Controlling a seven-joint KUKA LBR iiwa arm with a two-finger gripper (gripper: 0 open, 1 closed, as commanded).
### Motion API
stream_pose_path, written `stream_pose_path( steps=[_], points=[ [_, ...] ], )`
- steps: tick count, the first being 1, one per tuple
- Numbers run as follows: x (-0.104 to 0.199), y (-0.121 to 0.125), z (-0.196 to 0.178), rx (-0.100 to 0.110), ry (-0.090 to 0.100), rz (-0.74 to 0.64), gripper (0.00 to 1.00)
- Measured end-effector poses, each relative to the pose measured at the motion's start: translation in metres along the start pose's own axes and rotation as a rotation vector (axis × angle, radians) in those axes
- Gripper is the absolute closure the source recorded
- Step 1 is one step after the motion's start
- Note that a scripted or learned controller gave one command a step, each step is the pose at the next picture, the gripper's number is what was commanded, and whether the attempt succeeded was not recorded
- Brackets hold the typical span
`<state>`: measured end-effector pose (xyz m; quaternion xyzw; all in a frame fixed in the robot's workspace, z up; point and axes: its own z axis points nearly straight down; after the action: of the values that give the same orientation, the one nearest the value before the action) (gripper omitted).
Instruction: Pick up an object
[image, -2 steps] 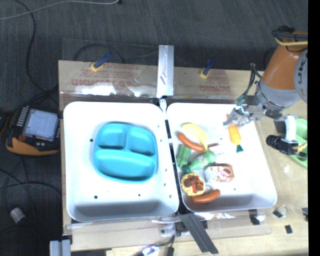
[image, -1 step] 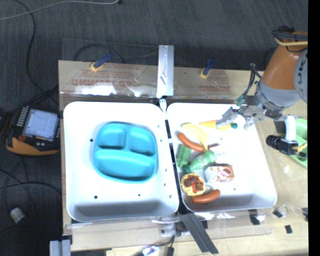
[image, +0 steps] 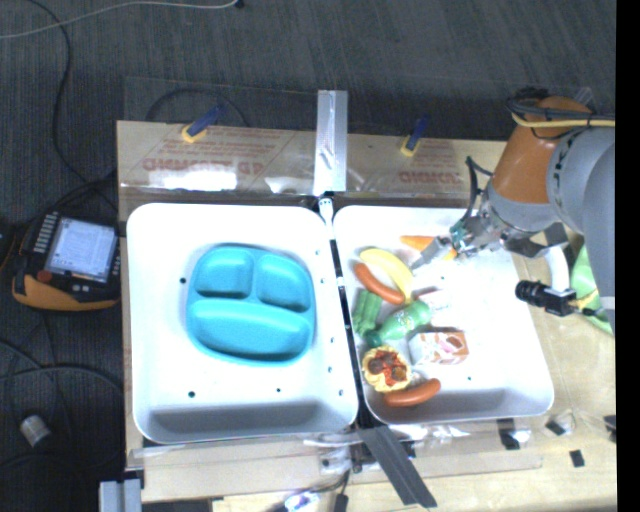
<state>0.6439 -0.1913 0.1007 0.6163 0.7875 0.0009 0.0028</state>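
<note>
My gripper (image: 452, 243) reaches in from the right over the back of the right bin (image: 500, 330). It sits low, right beside a small orange carrot piece (image: 417, 241). In front of it lie a yellow banana (image: 386, 266) and a red hot dog (image: 378, 284). Further forward are a green vegetable (image: 398, 322), a white and red carton (image: 440, 347), a small pizza slice (image: 386, 367) and a red sausage (image: 411, 392). Whether the gripper touches the carrot is unclear.
The left bin (image: 160, 380) holds a blue divided tray (image: 250, 302). A metal divider (image: 331, 140) stands behind the seam between the bins. The arm's orange band (image: 525, 165) rises at the back right. A black knob (image: 530, 292) juts over the right bin's right rim.
</note>
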Motion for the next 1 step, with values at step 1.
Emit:
stream_pose_path(
  steps=[1],
  points=[
    [-0.0279, 0.0202, 0.0059, 0.019, 0.025, -0.121, 0.00]
  ],
)
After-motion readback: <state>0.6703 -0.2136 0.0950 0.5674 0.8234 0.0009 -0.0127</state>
